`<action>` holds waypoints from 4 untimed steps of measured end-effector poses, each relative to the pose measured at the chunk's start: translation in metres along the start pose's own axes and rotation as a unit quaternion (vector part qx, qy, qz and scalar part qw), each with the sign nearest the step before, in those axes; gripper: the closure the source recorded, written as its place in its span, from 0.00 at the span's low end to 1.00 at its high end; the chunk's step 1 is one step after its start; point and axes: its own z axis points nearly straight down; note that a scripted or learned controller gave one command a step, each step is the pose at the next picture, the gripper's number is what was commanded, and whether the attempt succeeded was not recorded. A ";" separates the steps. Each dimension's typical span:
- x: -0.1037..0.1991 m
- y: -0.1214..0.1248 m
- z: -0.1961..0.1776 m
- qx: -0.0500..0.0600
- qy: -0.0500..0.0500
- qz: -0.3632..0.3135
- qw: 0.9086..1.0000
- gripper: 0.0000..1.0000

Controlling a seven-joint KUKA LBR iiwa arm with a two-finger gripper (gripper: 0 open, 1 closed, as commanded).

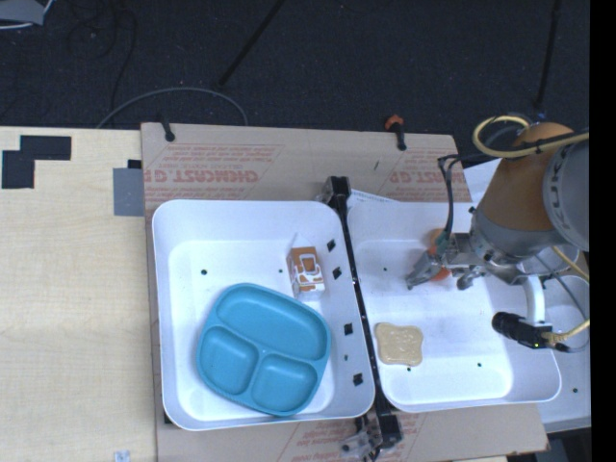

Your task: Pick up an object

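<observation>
My gripper (441, 275) is low in the right bin (481, 378), near its back wall, and it is open with its two grey fingers (418, 278) splayed apart. A small orange object (440, 273) lies between them on the bin floor, mostly hidden by the wrist. A flat tan toast-shaped piece (398, 344) lies toward the front left of the same bin, well apart from the gripper. In the left bin (178, 258), a small orange-and-white box (306, 270) stands just behind a blue divided plate (263, 347).
A black divider rail (352, 296) runs between the two bins. The arm's orange band (520, 186) and its cables (525, 330) hang over the right bin's right side. Cardboard (289, 166) lies under both bins.
</observation>
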 end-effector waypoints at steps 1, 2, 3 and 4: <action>-0.002 0.001 -0.014 -0.002 -0.001 0.002 1.000 1.00; -0.010 -0.006 -0.070 -0.005 -0.001 0.002 1.000 1.00; -0.011 -0.006 -0.123 -0.006 -0.002 -0.001 1.000 1.00; 0.048 0.000 -0.123 -0.003 0.000 -0.003 1.000 1.00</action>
